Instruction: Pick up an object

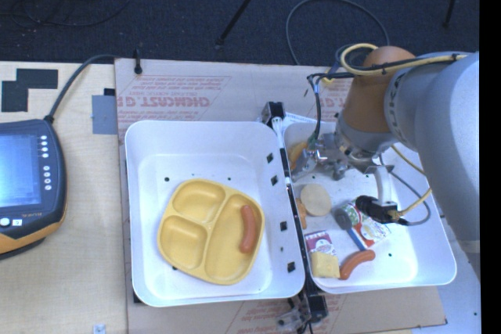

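My gripper [327, 162] reaches down into the right bin [427, 258], near its far left part, under the orange-banded wrist [374, 102]. Just in front of it lies a tan round disc [317, 199]. An orange-yellow item [296, 154] sits by the gripper's left, against the bin wall. Further forward lie a dark grey piece [344, 216], a red and white packet [369, 231], a small printed card [318, 242], a yellow block [326, 267] and a red sausage [357, 263]. Nothing can be seen held.
The left bin [149, 168] holds a yellow divided plate [192, 235] with a red sausage [249, 228] in its right compartment. A tablet-like pendant [27, 176] lies on the bench at far left. Cables [399, 207] loop beside the arm over the right bin.
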{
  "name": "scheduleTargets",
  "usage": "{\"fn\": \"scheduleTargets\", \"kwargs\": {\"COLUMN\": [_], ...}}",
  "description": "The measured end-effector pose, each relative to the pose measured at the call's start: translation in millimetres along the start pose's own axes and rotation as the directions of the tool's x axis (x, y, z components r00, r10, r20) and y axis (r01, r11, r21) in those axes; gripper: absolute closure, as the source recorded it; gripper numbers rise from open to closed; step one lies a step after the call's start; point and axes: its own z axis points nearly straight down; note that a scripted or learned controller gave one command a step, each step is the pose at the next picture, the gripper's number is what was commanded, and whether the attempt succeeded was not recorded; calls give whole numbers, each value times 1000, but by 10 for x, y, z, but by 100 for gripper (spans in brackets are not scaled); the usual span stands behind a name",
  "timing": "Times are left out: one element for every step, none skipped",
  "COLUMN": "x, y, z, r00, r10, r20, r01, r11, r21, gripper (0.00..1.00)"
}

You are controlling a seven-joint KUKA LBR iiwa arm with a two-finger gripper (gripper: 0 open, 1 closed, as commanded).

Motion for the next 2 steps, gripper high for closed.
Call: {"fn": "scheduleTargets", "kwargs": {"x": [-52,-18], "y": [116,109], "z": [11,6], "r00": [1000,1000], "r10": [-3,0], "r20": [-7,-1], "r01": [3,0], "r11": [1000,1000], "r21": [16,11], "gripper": [0,0]}}
